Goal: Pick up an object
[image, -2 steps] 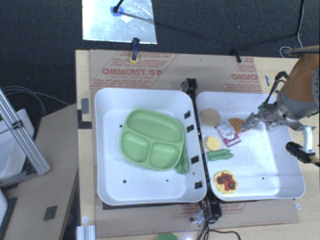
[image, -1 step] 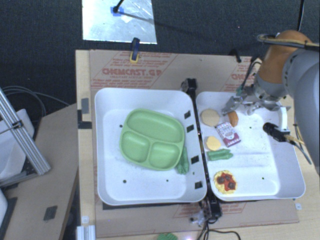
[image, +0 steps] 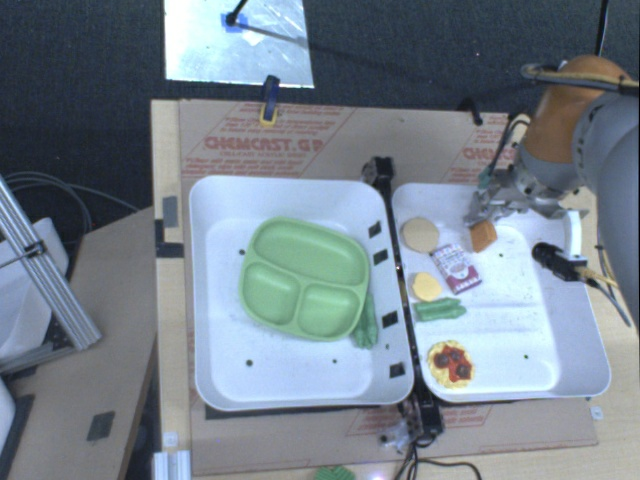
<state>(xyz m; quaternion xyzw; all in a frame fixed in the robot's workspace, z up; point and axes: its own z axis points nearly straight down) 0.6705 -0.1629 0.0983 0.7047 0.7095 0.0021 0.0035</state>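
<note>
The pincer (image: 484,215) hangs low over the far end of the right bin (image: 570,353), just above a small orange block (image: 483,235); whether it is clenched or released I cannot tell. Nearby lie a tan disc (image: 420,234), a red-and-white packet (image: 455,268) and a green strip (image: 438,310), while the left bin (image: 215,368) holds a green divided tray (image: 303,278).

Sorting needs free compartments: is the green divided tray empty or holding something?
Empty: all three compartments of the green tray show bare green inside the left bin.
</note>
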